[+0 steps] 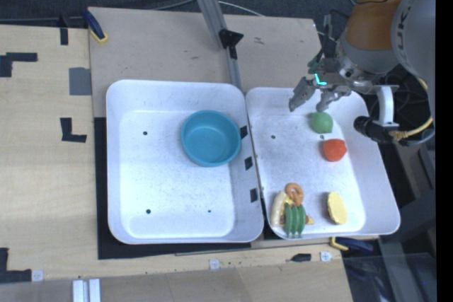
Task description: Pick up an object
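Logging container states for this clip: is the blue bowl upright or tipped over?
Upright. The blue bowl sits in the left bin with its round opening facing up and its inside showing.

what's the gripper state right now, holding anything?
gripper: open, holding nothing, fingers spread above the right bin, next to the green ball.

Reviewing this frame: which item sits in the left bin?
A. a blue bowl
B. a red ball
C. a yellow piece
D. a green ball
A: the blue bowl is in the left bin, while the green ball, red ball and yellow piece all lie in the right bin.
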`<state>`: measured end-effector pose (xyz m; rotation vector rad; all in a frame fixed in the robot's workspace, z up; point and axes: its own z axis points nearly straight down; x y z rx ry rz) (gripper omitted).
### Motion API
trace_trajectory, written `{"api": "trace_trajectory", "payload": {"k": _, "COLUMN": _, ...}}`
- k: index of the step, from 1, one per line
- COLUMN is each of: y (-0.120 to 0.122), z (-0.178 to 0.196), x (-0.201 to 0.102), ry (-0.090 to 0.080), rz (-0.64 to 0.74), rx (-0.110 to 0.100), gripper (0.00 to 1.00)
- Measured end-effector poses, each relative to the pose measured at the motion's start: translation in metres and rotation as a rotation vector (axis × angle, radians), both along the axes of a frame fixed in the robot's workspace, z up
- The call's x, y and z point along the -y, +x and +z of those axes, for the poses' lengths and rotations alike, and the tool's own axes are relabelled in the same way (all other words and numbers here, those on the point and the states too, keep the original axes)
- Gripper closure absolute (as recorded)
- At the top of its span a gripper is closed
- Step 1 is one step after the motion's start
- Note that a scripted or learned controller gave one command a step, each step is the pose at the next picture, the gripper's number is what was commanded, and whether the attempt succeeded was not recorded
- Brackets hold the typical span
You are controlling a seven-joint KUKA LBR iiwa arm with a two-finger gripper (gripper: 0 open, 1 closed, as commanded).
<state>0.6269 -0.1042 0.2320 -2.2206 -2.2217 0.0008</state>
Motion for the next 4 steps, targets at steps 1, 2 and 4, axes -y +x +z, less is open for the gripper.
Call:
{"api": "trace_trajectory", "payload": {"k": 1, "y": 0.000, "z": 0.000, "x": 0.000, "ry": 0.000, "rz": 0.000, "rx": 0.000, "gripper": 0.00}}
{"api": "trace_trajectory", "payload": {"k": 2, "y": 0.007, "z": -0.046, "x": 0.001, "ry": 0.000, "rz": 0.000, "rx": -0.004, "gripper": 0.00}}
{"api": "trace_trajectory", "payload": {"k": 4, "y": 0.012, "z": -0.144, "x": -0.002, "ry": 0.000, "rz": 0.000, "rx": -0.002, "gripper": 0.00}}
